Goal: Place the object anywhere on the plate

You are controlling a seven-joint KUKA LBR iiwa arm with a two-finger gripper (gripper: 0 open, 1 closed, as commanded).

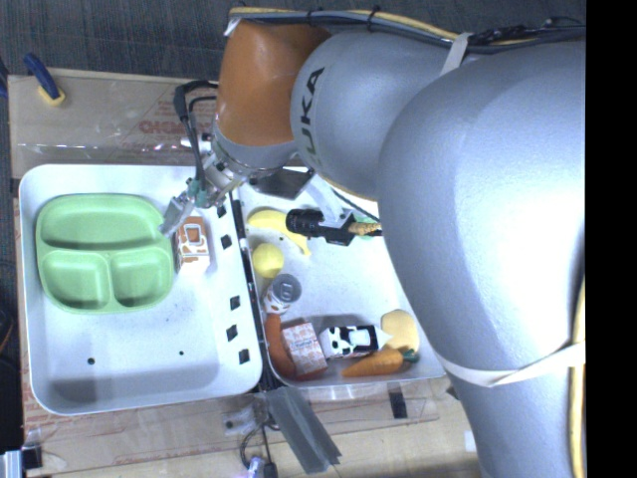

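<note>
My claw (pixel 182 213) hangs over the left bin, at the right rim of the plate. Can't tell from this angle whether it's spread or pressed together.

Right under it is the task's thing, a small orange-and-white boxy packet (pixel 193 247). It's just beside the rim of the green three-section plastic plate (pixel 100 223) and not on it. Can't say if it's resting on the bin floor or hanging off me, so I won't claim a grip.

Step in hand, imo: the pick, or the start of the carry. The drop is not yet done. Next move needs a sure hold, a lift clear of the raised rim, a short shift left over any section, then a release. The rim is the main snag risk.

Further out is the shallow white left bin (pixel 129 361), smooth w/ a few dark specks. Past the divider, the right white bin (pixel 328 277) holds clutter:
- a yellow banana (pixel 261 221)
- a yellow round fruit (pixel 267 260)
- a small metal can (pixel 286 290)
- a brown-and-white packet (pixel 304 347)
- a black-and-white cow-patterned thing (pixel 348 340)
- an orange carrot (pixel 373 363)

All of it is well apart from my path.

Farthest out are the tan bench board (pixel 100 108), w/ a blue clip (pixel 45 78) at its corner, and the dark floor (pixel 119 8).
</note>
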